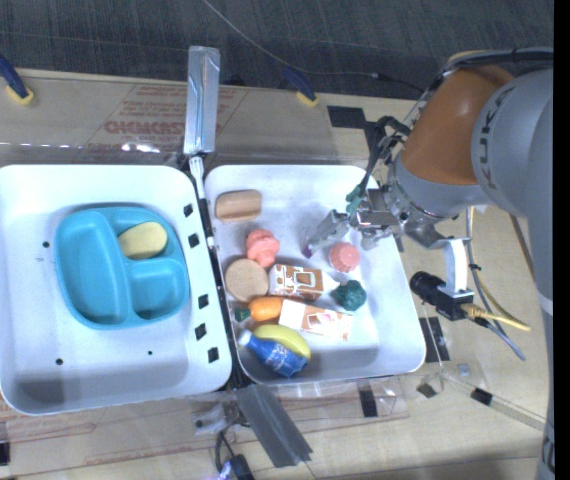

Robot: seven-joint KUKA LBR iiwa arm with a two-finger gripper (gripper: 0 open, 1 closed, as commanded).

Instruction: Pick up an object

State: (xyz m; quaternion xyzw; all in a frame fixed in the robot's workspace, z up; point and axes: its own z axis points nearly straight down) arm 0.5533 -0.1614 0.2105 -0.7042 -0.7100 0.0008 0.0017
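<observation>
Tool [333, 234] open above right bin [390, 343]; pink ball [343, 257] beside it

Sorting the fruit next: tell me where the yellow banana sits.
The yellow banana lies at the near edge of the right white bin, on a blue object, just below the small orange carrot-like piece.

The arm [485, 128] is cut off by the frame's right side. The blue item [270, 360] at lower centre is partly covered by the banana [283, 340]. The print on the small cartons [297, 282] is too small to be read.
</observation>
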